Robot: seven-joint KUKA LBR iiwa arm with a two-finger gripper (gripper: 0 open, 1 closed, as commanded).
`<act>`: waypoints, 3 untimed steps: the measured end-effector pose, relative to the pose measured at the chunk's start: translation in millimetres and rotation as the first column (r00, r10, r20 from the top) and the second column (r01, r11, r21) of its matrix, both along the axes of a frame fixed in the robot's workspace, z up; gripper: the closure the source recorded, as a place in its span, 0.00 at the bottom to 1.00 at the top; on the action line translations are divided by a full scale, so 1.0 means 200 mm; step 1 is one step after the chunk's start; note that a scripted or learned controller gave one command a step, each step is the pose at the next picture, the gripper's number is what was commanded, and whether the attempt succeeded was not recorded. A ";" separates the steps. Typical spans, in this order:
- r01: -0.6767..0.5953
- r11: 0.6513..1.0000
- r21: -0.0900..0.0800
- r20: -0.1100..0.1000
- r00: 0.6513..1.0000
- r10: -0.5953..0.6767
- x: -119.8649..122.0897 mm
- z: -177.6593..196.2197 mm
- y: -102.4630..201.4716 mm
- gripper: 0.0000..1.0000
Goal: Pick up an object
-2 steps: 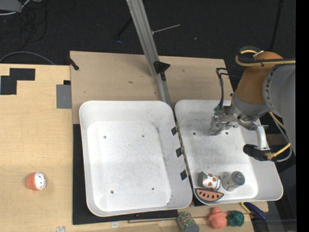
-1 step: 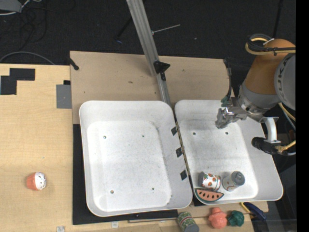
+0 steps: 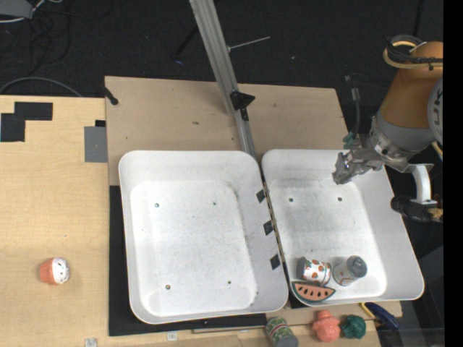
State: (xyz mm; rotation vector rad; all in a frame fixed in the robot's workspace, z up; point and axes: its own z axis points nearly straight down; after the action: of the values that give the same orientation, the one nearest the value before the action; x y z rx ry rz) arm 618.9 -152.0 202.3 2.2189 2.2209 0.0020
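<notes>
My gripper [image 3: 343, 173] hangs over the far right part of the right bin [image 3: 325, 215], well above its floor, with nothing visible between its tips. At the bin's near edge lie a small red-and-white patterned cup [image 3: 315, 271], a grey round can-like object [image 3: 352, 269] and a watermelon-slice toy [image 3: 314, 293]. These objects sit roughly 130 pixels below the gripper in the camera view. The left bin [image 3: 188, 237] stands beside it.
Outside the bins, near the front edge, lie a pink toy [image 3: 325, 325], a green toy [image 3: 353, 327] and a small dark can [image 3: 278, 331]. An orange-and-white ball [image 3: 54, 271] rests on the wooden table at far left. A metal rail [image 3: 224, 71] slants behind the bins.
</notes>
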 end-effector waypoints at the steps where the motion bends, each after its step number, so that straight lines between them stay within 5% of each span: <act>1: -0.001 1.000 0.000 0.001 1.000 0.001 -0.03 0.25 0.03 1.00; 3: -0.003 1.000 0.003 -0.007 1.000 0.003 -0.19 0.27 0.57 1.00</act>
State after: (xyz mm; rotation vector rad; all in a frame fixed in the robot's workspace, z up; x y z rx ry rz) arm 580.3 -37.9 255.8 2.2206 2.2296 -0.0021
